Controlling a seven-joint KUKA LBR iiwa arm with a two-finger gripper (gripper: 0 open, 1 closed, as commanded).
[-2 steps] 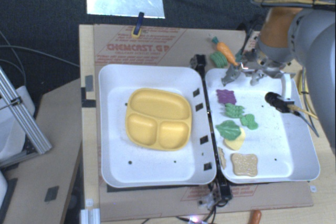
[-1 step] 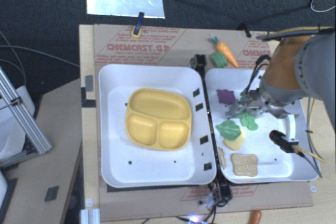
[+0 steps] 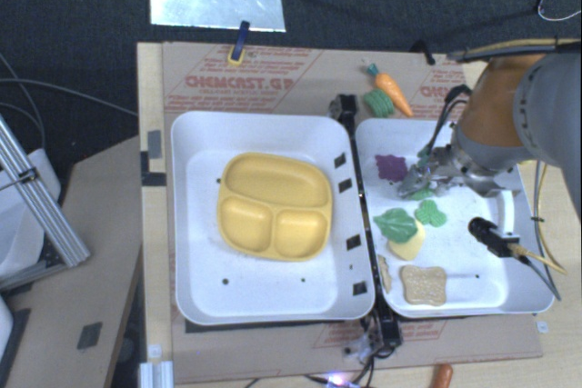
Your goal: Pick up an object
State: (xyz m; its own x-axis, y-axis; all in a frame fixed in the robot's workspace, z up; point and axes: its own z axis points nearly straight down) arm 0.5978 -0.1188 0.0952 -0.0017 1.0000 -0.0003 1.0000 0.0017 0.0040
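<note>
So the gripper [image 3: 416, 184] is down low in the right bin [image 3: 518, 282], and honestly I can't tell how it's set, too blurry and the wrist is in the way. Closest thing to it is the purple toy [image 3: 391, 165], just beside it toward the middle divider, looks like a little bunch of grapes. I'd guess that's the easiest target: small, light, hard plastic, bumpy enough not to slip, best pinched across its widest part. Just below the gripper, toward the front of the bench, sit two green leafy pieces [image 3: 431, 213] and [image 3: 395, 222], flat and thin, probably awkward to get under. The bigger leaf is touching a yellow lump [image 3: 406, 244], rounder and likely slick. Further front there's a slice of toast [image 3: 424, 283], flat and stiff, would need an edge grab. Way off on the other side is the left bin [image 3: 195, 286] with a yellow divided plate [image 3: 275, 204], and beyond the bins a toy carrot [image 3: 393, 89] lies on the board.
</note>
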